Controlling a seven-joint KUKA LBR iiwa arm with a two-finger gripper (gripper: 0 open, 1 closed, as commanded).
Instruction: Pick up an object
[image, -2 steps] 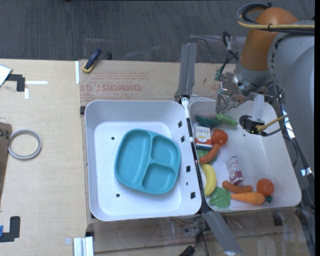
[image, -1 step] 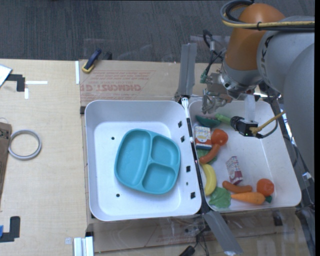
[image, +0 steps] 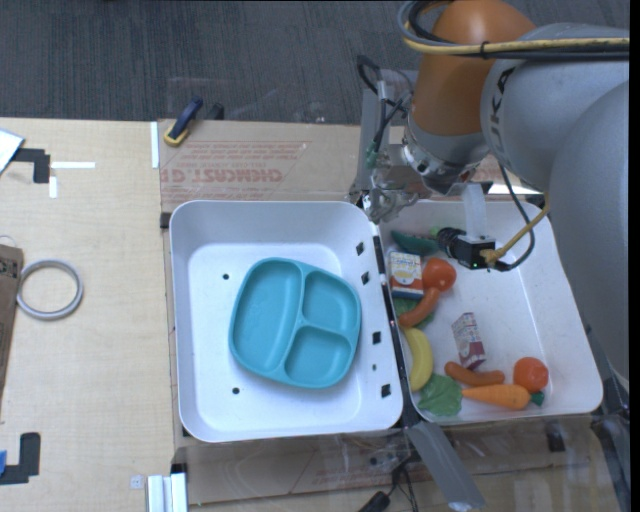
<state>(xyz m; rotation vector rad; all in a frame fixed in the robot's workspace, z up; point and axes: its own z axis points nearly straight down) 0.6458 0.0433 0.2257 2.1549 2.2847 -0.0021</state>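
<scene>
A roll of tape (image: 47, 289) is lying flat on the bench well left of the plate (image: 296, 322). The plate, a blue three-part dish, is sitting in the middle of the left bin (image: 190, 330), its long axis tilting slightly from upper left to lower right.

Right of the plate, past the wall between the bins, the right bin (image: 565, 300) is holding the toys. Closest to the plate's right are a small box (image: 404, 270), standing near the wall, and below it a banana (image: 419, 357), its long axis running up and down, curving toward the bin's lower edge. A green leaf piece (image: 440, 396) is touching the banana's lower end. Farther from the plate, a red pepper (image: 431, 285) is pointing down-left, its long axis slanting toward the banana. A wrapped packet (image: 468, 339) is lying nearly upright right of the banana. Below it two carrots (image: 492, 388) are lying roughly side by side, long axes running left to right, tips pointing left. A tomato (image: 531, 373) is touching their right ends.

The gripper (image: 378, 203) is hanging above the plate's upper right, over the top corner where the two bins meet; whether its fingers are wide or narrow I cannot tell. Nothing is visibly in it.
</scene>
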